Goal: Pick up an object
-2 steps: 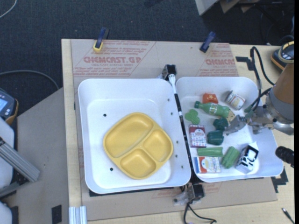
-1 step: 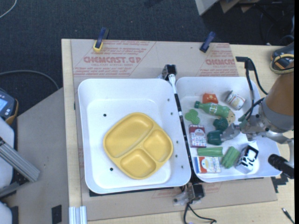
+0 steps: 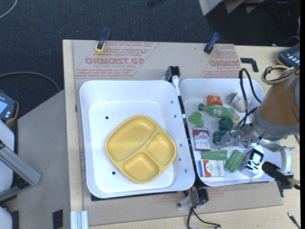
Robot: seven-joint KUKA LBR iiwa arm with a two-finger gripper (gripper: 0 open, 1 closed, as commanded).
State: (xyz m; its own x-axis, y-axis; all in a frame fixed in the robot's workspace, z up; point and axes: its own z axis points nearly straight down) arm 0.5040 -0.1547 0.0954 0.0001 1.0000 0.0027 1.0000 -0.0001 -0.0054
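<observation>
The right bin (image 3: pixel 190 87) holds several small objects. Among them are a green bottle (image 3: pixel 218 110), an orange piece (image 3: pixel 214 100), a red packet (image 3: pixel 201 138), a green cylinder (image 3: pixel 214 154) and two dark teal pieces (image 3: pixel 222 130). The grey arm (image 3: pixel 281 111) reaches in from the right over this bin. Its gripper (image 3: pixel 237 137) sits low among the objects, just right of the lower teal piece and above a green pepper-like piece (image 3: pixel 234 160). I see nothing clearly held.
The left bin (image 3: pixel 90 99) holds a yellow divided plate (image 3: pixel 140 148). A white and red box (image 3: pixel 211 168) and a black and white item (image 3: pixel 254 162) lie near the right bin's front edge. A silver item (image 3: pixel 235 99) lies at its back. Cables hang beside the arm.
</observation>
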